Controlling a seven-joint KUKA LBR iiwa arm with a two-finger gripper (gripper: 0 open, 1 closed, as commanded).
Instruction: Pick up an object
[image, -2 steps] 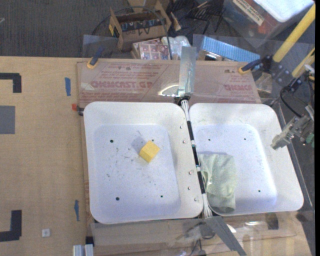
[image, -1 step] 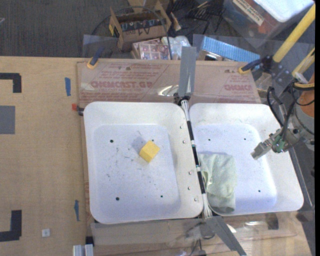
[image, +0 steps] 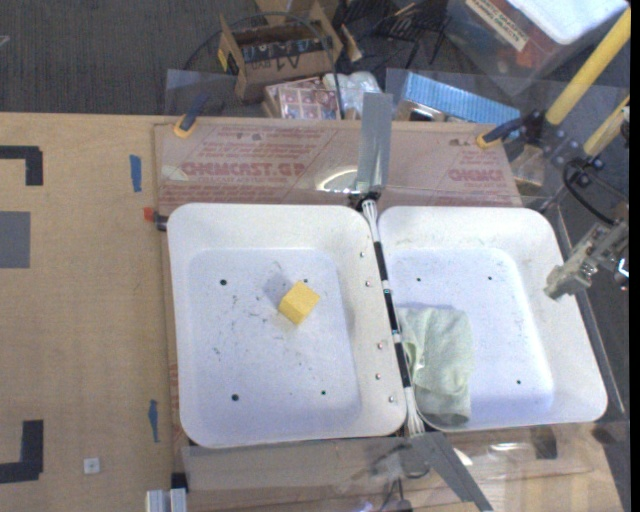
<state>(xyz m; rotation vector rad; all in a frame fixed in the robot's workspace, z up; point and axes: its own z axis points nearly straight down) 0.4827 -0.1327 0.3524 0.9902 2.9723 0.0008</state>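
Two shallow white bins side by side on a wooden bench, rims touching along the middle seam. In the left bin, a small yellow block, lying alone a little above the middle of the floor, turned at a slant to the bin walls, casting a faint shadow to its upper left. Scattered dark specks and scuffs on the floor around it. In the right bin, a pale green cloth, crumpled and bunched against the wall nearest the seam, reaching down to the near corner. At the far right, just over the outer rim of the right bin, the gripper, grey and metallic, tilted, well apart from both the cloth and the block, with nothing seen in its grasp. Spread or pressed together: impossible to tell from this angle. Behind the bins, a flat cardboard sheet with red lettering, and a grey metal bracket standing upright above the seam. On the bench at left, strips of blue tape.
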